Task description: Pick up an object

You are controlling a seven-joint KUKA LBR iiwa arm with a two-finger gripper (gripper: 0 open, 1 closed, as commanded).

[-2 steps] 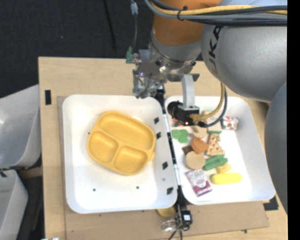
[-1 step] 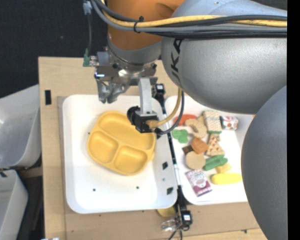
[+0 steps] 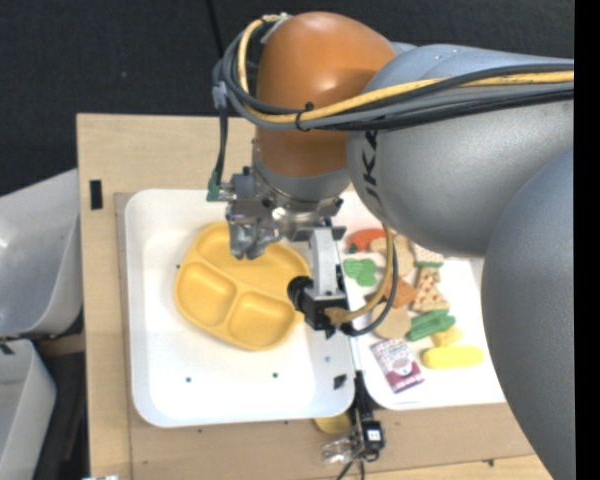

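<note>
Wooden bench with two white bins, dark floor behind.

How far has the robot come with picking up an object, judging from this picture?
Done: the arm has reached over the left bin, and its gripper is low over the yellow divided plate. In hand: nothing that I can confirm, because the wrist hides the jaws and the plate lies flat in the bin. Left: a clear grasp and the lift. The small toys in the right bin look untouched.

Yellow divided plate; white bins; green toy; yellow block; orange wrist band
</note>
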